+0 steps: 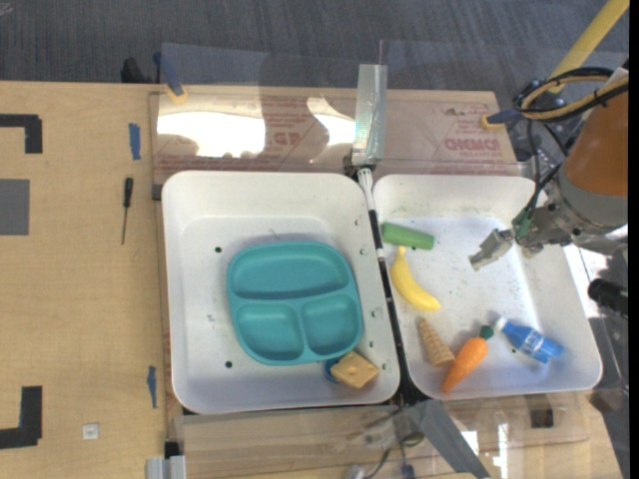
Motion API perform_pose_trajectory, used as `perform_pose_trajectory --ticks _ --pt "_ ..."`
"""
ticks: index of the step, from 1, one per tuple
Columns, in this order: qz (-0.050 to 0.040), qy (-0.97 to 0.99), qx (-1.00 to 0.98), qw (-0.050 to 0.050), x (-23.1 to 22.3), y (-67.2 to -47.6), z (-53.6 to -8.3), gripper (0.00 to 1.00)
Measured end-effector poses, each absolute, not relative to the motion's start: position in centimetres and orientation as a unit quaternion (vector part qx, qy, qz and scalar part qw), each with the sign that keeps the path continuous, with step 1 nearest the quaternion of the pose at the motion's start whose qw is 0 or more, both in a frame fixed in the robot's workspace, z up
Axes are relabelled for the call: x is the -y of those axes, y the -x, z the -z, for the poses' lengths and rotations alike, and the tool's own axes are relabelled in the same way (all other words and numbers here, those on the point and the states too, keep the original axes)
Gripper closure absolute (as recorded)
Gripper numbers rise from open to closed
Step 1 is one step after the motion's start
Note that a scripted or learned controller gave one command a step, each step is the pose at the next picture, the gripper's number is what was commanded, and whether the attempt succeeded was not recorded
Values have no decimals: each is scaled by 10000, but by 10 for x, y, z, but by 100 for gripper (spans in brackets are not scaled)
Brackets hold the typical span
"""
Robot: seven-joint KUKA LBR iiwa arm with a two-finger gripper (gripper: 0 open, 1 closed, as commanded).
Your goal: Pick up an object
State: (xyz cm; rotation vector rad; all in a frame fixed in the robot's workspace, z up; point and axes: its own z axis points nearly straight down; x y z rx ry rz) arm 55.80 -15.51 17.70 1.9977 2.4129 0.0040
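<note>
The right bin (pixel 574 297) holds a green block (pixel 407 236), a yellow banana (pixel 411 283), a tan cone (pixel 433 341), an orange carrot (pixel 465 361) and a small blue bottle (pixel 530 340). My gripper (pixel 505 239) hangs over the bin's upper right part, open, with nothing between its fingers. It is to the right of the green block and the banana, and above the blue bottle in the view. The grey finger (pixel 486 250) on the left points toward the bin floor.
The left bin (pixel 190 267) bears a teal divided plate (pixel 294 300), and a tan cracker-like piece (pixel 354 370) sits at the plate's lower right corner. A ridge (pixel 379 267) divides the two bins. Clear plastic panels stand behind both bins.
</note>
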Motion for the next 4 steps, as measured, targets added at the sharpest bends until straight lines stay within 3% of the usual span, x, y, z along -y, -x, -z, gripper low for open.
perform_pose_trajectory --ticks 1,2,3,4 --pt "16 -6493 -7605 -24 178 -489 -120 0" --pt "5 -6367 -7711 -19 191 -478 -97 0" --pt "-9 -6372 -7707 9 191 -480 -109 100" --pt "-47 -6715 -7410 38 99 -483 -226 100"
